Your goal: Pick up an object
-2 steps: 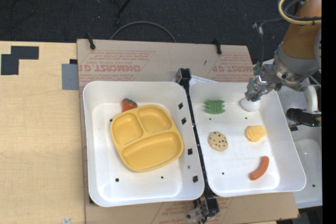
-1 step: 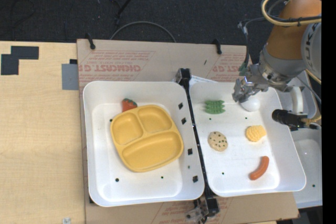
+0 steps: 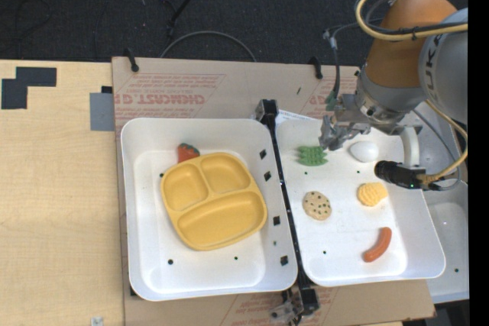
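My gripper (image 3: 333,138) hangs over the far part of the right bin (image 3: 428,259), coming in from the right. A green leafy toy (image 3: 312,156) lies just below and left of it; touching or apart, I cannot tell. A white egg (image 3: 364,151) rests just right of the gripper. Nearer the front lie a speckled cookie (image 3: 316,204), a yellow corn piece (image 3: 372,195) and a reddish sausage (image 3: 377,244).
The left bin (image 3: 145,271) holds a yellow divided plate (image 3: 214,199), with a red and green toy (image 3: 188,152) at its far edge. A black divider (image 3: 280,187) runs between the two bins. Cardboard (image 3: 199,91) lies under both bins.
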### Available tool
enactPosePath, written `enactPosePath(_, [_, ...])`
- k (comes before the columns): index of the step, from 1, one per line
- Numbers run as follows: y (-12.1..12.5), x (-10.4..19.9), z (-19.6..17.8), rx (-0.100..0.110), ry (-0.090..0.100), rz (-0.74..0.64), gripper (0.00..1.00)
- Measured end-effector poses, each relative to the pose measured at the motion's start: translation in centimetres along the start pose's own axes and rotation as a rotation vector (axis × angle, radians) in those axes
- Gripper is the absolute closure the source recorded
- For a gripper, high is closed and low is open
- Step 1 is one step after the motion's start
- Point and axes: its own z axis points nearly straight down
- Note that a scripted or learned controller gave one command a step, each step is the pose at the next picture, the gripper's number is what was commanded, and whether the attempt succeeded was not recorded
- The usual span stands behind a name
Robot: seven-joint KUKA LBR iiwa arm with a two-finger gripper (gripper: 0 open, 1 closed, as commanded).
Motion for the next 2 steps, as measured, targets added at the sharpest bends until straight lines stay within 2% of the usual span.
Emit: enactPosePath(2, [-0.4, 10.1, 1.8, 0.001, -0.001, 0.0, 1.0])
